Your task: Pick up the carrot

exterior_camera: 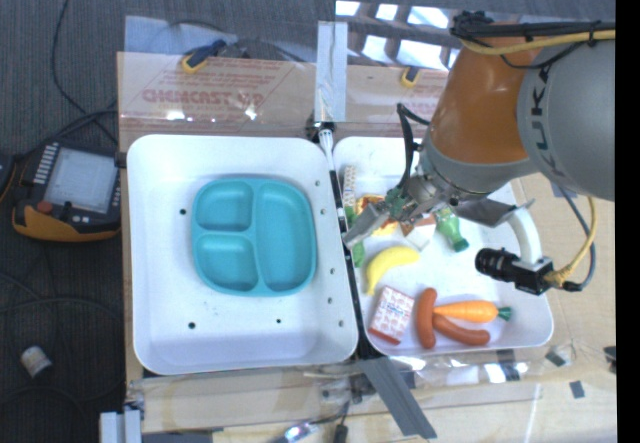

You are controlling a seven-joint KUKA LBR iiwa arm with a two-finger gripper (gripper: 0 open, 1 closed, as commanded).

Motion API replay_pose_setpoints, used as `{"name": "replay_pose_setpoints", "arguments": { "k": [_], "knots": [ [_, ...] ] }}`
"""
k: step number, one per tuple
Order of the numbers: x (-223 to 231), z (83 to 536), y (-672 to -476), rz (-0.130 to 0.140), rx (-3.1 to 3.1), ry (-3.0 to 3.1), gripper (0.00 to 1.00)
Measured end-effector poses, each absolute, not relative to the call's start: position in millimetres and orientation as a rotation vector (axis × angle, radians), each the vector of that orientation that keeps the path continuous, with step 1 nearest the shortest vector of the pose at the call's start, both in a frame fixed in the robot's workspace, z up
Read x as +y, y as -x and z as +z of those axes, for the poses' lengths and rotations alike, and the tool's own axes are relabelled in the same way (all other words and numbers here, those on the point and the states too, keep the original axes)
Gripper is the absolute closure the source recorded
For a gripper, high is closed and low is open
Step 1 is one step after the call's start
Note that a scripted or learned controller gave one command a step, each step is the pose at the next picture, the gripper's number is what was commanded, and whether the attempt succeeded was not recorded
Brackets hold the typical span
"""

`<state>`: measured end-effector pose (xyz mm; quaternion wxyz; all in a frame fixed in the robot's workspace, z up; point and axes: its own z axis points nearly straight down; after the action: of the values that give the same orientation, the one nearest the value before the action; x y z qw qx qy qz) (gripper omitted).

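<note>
Carrot [467, 311] lies in right bin [535, 331], near front edge, touching sausage [458, 331]; likely light, rigid, smooth plastic; grip mid-body across width; gripper [385, 219] near banana [388, 262], fingers spread, nothing held

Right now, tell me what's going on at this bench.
A KUKA arm reaches into the right bin, its end effector low near the bin's left wall, above the banana. The carrot lies untouched near the front, beside a sausage. The left bin holds a teal divided plate.
</note>
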<state>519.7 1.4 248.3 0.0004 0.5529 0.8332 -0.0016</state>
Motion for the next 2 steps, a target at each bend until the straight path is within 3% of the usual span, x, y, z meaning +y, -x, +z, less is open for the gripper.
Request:
{"name": "replay_pose_setpoints", "arguments": {
  "k": [1,2],
  "knots": [
    [-77,183,-494.3,-0.004,2.719,-1.577,0.00],
    [-111,90,-522.0,0.007,2.619,-1.716,0.00]
  ]
}}
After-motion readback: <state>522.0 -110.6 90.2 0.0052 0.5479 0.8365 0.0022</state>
